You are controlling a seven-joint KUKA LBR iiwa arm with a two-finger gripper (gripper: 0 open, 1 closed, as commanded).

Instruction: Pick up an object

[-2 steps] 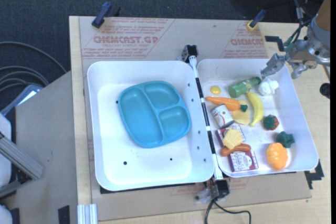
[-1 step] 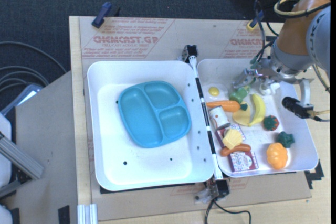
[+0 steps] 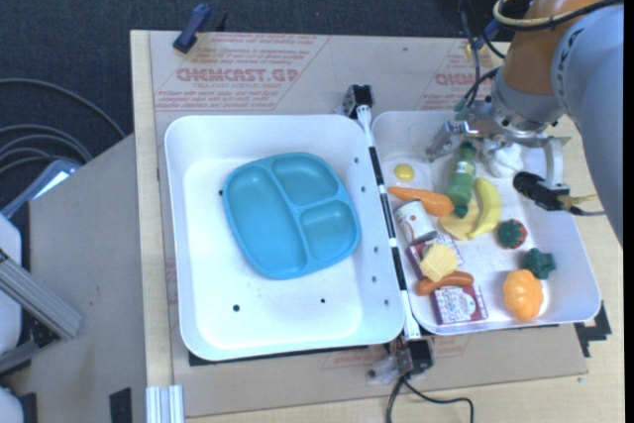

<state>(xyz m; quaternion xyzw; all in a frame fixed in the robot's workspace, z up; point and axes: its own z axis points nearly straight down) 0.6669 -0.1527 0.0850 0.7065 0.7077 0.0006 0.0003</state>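
Observation:
My gripper hangs over the back of the right bin, at the top end of a green bottle. The bottle lies between a carrot and a banana. Whether the gripper touches the bottle is unclear. Other items in this bin are a fried egg, a yellow cheese wedge, a sausage, a red and white box, an orange, broccoli and a red berry with green leaves.
The left bin holds a blue divided plate. The grey arm with its orange band reaches in from the upper right. A black clamp sits where the bins meet at the back. A blue clip lies on the cardboard.

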